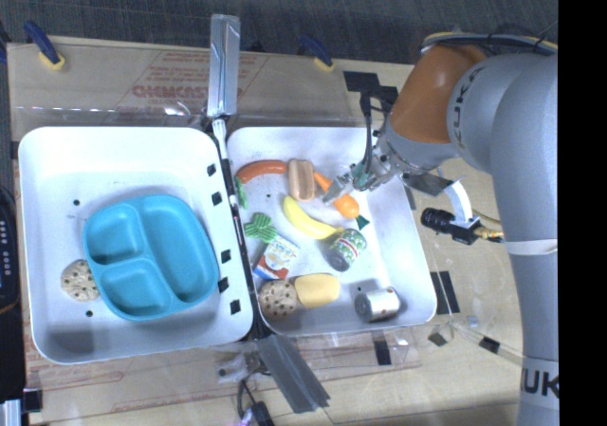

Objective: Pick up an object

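Overhead, I see my arm (493, 120) reaching in from the right, its pincer (365, 175) low over the right bin (417, 263), just beside an orange carrot (345, 205); whether it is open, closed or gripping, I cannot tell. Below it lie a banana (305, 217), a hot dog bun (302, 178), a sausage (260, 170), a small can (347, 249), a silver cylinder (377, 304), a yellow piece (317, 289) and a cookie (277, 298). Across the divider, the left bin (57, 158) holds a blue compartment tray (150, 255) touching another cookie (78, 281).
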`<state>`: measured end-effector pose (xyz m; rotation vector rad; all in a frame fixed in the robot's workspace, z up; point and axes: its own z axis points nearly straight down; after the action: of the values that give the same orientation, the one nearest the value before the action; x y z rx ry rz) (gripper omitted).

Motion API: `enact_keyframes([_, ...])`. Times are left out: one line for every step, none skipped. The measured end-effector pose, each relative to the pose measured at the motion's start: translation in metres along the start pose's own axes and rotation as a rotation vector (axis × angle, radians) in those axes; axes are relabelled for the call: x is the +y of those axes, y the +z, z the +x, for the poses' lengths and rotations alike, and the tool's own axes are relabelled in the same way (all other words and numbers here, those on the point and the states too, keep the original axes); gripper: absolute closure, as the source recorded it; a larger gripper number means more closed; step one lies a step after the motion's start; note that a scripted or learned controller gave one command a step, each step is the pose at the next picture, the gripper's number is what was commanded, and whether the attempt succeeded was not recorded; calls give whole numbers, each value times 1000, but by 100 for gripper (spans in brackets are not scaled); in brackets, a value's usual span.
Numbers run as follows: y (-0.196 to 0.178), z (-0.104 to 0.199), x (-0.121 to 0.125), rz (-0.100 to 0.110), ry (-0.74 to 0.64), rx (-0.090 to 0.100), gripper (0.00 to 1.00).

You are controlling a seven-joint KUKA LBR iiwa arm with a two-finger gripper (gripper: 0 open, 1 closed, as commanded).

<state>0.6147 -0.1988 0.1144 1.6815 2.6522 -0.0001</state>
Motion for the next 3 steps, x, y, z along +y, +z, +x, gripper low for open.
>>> enact_keyframes([-73,50,71,-7,-49,-2,100])
enact_keyframes([-51,72,80,3,-91,3,100])
enact_keyframes([-62,71,81,2,-94,1,100])
